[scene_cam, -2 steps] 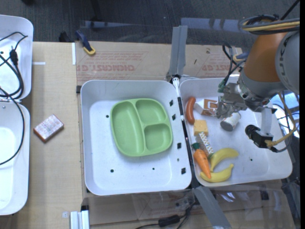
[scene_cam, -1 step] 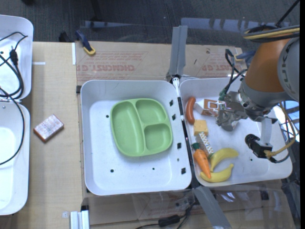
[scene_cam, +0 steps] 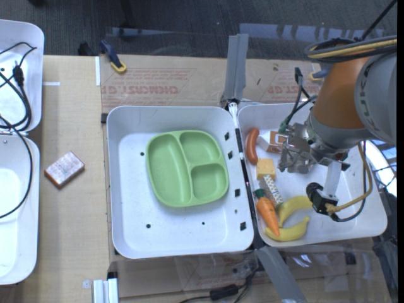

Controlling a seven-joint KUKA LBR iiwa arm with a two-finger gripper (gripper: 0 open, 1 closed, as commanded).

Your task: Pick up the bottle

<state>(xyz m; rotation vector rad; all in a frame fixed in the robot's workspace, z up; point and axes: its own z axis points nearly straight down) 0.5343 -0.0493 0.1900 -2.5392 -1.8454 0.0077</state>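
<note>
One slim, pale, speckled thing, seemingly the bottle [scene_cam: 270, 185], is lying in the right bin [scene_cam: 356, 223], sitting between a yellow block [scene_cam: 266, 168] and a carrot [scene_cam: 267, 213]. A banana [scene_cam: 291, 223] is curling just beside the carrot, and a red sausage [scene_cam: 252, 145] is resting near the bin's left wall. The gripper [scene_cam: 297, 160] is hanging just right of the block, apart from the bottle; whether it is clenched or released cannot be told. A green divided plate [scene_cam: 187, 167] is occupying the left bin [scene_cam: 126, 169].
</note>
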